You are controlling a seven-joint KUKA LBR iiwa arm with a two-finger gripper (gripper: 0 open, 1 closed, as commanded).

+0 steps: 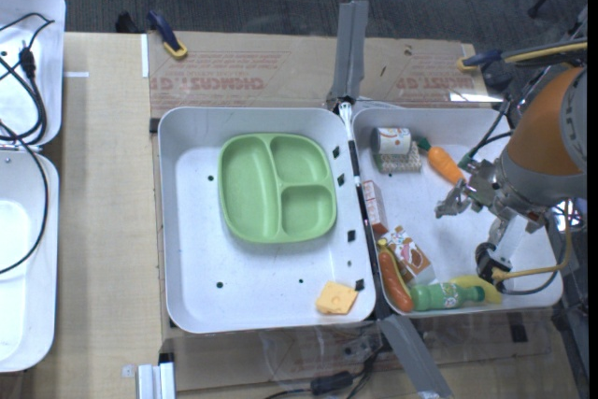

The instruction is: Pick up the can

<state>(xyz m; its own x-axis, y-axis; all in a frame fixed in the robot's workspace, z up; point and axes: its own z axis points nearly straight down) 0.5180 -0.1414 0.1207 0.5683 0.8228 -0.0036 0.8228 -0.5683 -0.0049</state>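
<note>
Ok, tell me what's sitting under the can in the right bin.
The can lies on its side at the right bin's far end, resting on a grey speckled sponge. The sponge's near strip shows; the rest of it is covered by the can.

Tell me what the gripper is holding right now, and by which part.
Nothing is visibly held. The gripper hovers over bare floor of the right bin, and the can lies apart from it near the bin's far left corner.

bins (177, 201): looking like smooth white plastic, slightly glossy
divided plate (277, 187): showing as matt green plastic
bench (103, 201): appearing as pale wood
cardboard sheet (252, 70): lying matt brown
green bottle (448, 294): shining as glossy plastic
</note>
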